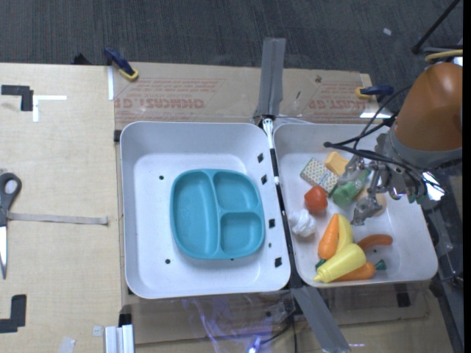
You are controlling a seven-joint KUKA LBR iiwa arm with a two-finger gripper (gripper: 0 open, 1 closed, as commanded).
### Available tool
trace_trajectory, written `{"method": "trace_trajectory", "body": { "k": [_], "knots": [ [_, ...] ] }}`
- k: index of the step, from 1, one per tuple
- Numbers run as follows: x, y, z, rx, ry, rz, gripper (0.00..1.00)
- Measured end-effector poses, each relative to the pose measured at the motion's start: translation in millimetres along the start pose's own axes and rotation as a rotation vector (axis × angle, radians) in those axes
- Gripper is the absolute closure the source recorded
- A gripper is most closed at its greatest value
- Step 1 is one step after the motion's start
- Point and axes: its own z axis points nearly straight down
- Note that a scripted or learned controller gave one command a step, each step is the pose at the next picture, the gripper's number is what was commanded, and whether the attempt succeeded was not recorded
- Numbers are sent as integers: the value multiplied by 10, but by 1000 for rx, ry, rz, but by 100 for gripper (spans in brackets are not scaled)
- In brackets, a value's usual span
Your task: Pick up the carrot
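Observation:
Two orange pieces lie in the right bin [419,267]. One is a tapered orange carrot [329,235] left of centre, leaning against a yellow pepper-like toy [342,262]. The other is a long orange piece [360,273] with a green stub, half under the yellow toy at the front wall. My gripper [363,206] hangs over the middle of this bin, up and to the right of the tapered carrot and apart from it. Beside its metal parts sits a green toy [344,190]. Nothing orange shows between the fingers.
The right bin also holds a red tomato [316,199], a white garlic-like piece [302,223], a red-orange sausage shape [375,240], a speckled cracker [314,172] and a yellow wedge [336,162]. A blue divided plate [218,213] lies in the left bin [136,219]. Scissors [6,219] rest far left.

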Motion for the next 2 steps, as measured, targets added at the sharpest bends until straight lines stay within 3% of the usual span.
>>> {"method": "trace_trajectory", "body": {
  "k": [1, 2],
  "knots": [
    [452, 212, 362, 5, -17, 32, 0],
    [634, 433, 415, 2, -11, 59, 0]
  ]
}}
